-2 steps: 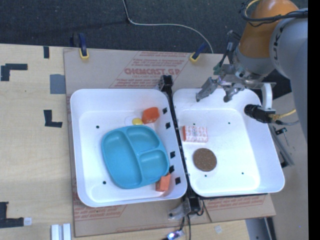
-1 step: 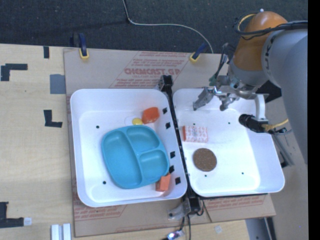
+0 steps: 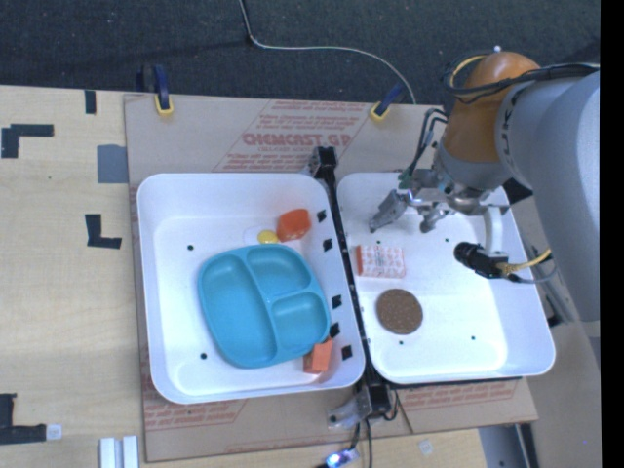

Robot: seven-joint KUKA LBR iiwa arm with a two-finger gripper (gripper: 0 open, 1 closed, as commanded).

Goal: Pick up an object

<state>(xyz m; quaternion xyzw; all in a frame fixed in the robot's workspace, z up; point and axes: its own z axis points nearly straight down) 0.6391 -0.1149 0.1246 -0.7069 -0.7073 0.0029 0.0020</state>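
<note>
My gripper (image 3: 408, 217) hangs over the back of the right bin (image 3: 458, 344), its two fingers spread apart with nothing between them. Just below and left of it lies a small white packet with red print (image 3: 379, 259). A brown round disc (image 3: 400, 312) sits nearer the bin's front. In the left bin (image 3: 161, 291) a blue divided plate (image 3: 263, 303) takes up the middle, with an orange piece (image 3: 293, 224) and a small yellow piece (image 3: 265, 236) behind it, and another orange piece (image 3: 318, 358) at its front right corner.
A black divider (image 3: 336, 252) runs between the two bins. A black plug with a yellow cable (image 3: 485, 260) dangles from the arm over the right bin. The bins rest on a cardboard sheet (image 3: 292, 135) clamped at the back.
</note>
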